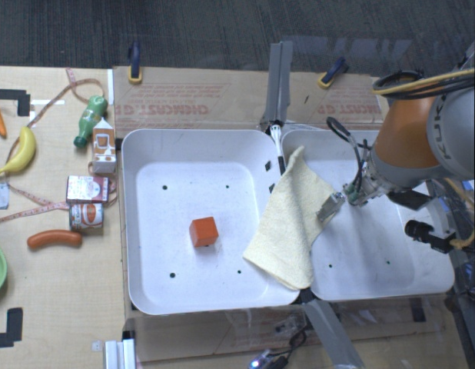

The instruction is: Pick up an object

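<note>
Cloth (290, 220) drapes over the wall between the two bins, its right edge touching the gripper (330, 207). I cannot tell the jaws' state. A good grasp pinches that raised edge firmly, then lifts straight up, clear of the divider.

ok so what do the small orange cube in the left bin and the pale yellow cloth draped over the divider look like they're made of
The small orange cube looks like painted wood or hard plastic: crisp edges, flat matte faces, no sheen. Which of the two I cannot tell. The pale yellow cloth looks like soft woven or terry fabric: it folds limply over the rim between the two white bins, with a dull, slightly nubby surface.
</note>
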Controlling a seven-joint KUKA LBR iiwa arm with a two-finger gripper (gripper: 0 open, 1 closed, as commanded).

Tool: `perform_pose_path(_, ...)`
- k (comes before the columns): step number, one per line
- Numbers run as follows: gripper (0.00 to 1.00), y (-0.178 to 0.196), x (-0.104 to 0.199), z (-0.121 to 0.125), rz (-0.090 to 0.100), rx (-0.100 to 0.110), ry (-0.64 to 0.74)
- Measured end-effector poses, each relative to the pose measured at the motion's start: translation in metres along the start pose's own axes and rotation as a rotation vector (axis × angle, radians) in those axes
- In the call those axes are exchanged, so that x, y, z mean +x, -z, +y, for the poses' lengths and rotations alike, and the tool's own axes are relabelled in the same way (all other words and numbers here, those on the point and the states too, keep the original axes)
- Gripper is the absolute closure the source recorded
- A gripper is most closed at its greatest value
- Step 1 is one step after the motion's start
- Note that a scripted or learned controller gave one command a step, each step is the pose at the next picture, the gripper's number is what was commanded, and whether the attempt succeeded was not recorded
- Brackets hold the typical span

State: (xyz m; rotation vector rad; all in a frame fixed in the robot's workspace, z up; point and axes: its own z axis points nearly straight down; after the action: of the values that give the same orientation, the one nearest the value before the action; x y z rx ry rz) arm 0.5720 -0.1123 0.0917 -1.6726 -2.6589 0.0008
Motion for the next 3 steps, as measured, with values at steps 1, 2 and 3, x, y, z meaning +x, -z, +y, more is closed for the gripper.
perform_pose_path(1,0.00,0.001,-0.071,0.063,-0.003,-0.002,-0.064)
perform_pose_path(2,0.00,0.001,-0.014,0.048,-0.001,-0.002,0.140)
perform_pose_path(3,0.00,0.001,-0.002,0.008,-0.001,-0.001,0.132)
